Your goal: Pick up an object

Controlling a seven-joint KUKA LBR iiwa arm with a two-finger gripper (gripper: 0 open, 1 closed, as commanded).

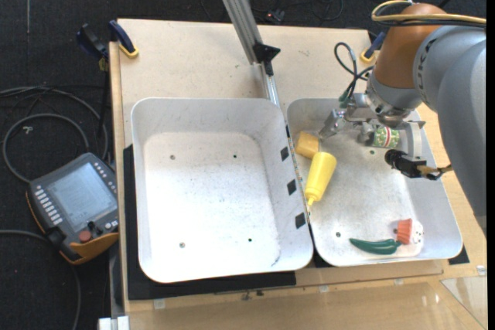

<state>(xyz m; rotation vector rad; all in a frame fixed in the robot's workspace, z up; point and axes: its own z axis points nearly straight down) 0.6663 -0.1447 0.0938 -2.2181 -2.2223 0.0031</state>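
Grey gripper (363, 122), low in right bin (433, 197); jaw state cannot be told. Green-labelled can (384, 137) at its 4 o'clock, touching or beside. Yellow bottle (319, 174) at 8 o'clock. Nothing lifted; pick outstanding.

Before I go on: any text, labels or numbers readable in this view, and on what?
No text can be read.
Small can under the wrist: green and white label, print too blurred to read.
Pendant left of the bench: lit screen and keys, too small to read.
Yellow bottle: no label showing.
Bins' black tabs: no marks legible.
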